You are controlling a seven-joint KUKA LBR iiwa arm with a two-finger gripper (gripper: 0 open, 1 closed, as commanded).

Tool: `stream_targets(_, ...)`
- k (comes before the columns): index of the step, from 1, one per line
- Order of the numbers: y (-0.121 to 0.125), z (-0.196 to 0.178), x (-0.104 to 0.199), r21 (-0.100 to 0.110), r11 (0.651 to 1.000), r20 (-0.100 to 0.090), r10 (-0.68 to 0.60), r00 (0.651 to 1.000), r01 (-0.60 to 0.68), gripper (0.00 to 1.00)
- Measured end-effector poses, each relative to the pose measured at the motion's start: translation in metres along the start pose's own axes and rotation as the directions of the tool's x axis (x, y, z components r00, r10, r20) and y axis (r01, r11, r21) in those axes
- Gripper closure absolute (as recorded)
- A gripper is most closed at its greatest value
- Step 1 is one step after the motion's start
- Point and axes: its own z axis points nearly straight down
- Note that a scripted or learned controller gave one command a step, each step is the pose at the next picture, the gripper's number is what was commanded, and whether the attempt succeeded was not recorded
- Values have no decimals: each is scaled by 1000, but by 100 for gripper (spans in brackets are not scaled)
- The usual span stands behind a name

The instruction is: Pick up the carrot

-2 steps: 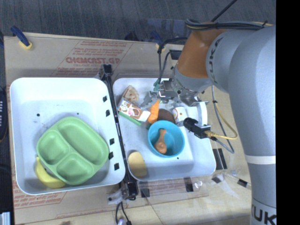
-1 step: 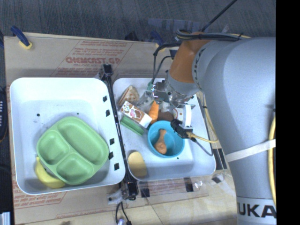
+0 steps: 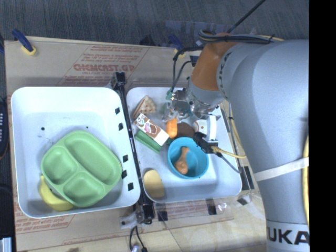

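The carrot (image 3: 171, 127) is a small orange piece in the right bin (image 3: 226, 180), between a printed carton and a dark brown item. My gripper (image 3: 177, 113) hangs right over the carrot's upper end, under the orange-banded wrist. The gripper's metal parts crowd the carrot's top, and I cannot see whether they touch it. The carrot seems to rest on the bin floor.
A carton (image 3: 150, 130) lies left of the carrot, with a wedge of bread (image 3: 144, 106) above it. Below sit a blue bowl (image 3: 195, 168) holding a drumstick-like piece (image 3: 182, 160) and a yellow item (image 3: 153, 183). The left bin (image 3: 31, 109) holds a green divided plate (image 3: 81, 167).
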Motion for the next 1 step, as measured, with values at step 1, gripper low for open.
stream_targets(1, -3, -35, 23, -5, 980, 0, -197, 980, 197, 100)
